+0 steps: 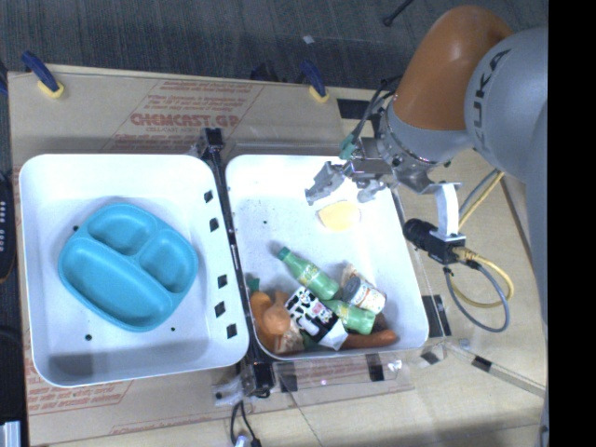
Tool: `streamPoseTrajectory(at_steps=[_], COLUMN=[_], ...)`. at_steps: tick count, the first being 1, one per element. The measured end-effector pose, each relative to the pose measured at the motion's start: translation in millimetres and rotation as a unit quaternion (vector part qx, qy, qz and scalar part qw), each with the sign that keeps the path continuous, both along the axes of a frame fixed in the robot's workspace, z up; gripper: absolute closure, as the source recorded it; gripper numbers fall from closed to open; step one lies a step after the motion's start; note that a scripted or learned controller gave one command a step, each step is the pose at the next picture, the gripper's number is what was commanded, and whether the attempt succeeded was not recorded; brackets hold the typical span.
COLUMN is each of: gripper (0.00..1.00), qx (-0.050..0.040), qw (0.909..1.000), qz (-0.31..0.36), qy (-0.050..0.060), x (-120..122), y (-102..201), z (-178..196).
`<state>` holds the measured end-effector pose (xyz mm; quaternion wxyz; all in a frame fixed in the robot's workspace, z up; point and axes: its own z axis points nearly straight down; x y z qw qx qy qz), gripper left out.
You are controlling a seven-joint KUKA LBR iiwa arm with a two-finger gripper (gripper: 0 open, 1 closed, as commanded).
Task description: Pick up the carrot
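From the camera view, approach step in hand: gripper [343, 182] hanging fingers apart and unladen over the right bin [270, 180] beside a yellow piece [338, 215], carrot [374, 339] lying well apart at the near wall among bottles [321, 290], next move calling for travel there and descent.

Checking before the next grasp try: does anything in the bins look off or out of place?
Nothing is spilled or broken. The carrot lies low in the right bin, wedged under a heap with the green bottle and a jar. The gripper hangs by the yellow item, well away from it.
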<state>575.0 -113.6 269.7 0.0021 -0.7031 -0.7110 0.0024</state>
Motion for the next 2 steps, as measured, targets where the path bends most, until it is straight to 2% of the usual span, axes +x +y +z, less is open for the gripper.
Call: streamPoseTrajectory(at_steps=[1,2], gripper=[0.00,0.00], qx=[-0.0001,-0.0026], qw=[1.0000,0.9960], qz=[-0.002,0.089], qy=[0.008,-0.001], x=[57,73], y=[5,-92], z=[-134,-124])
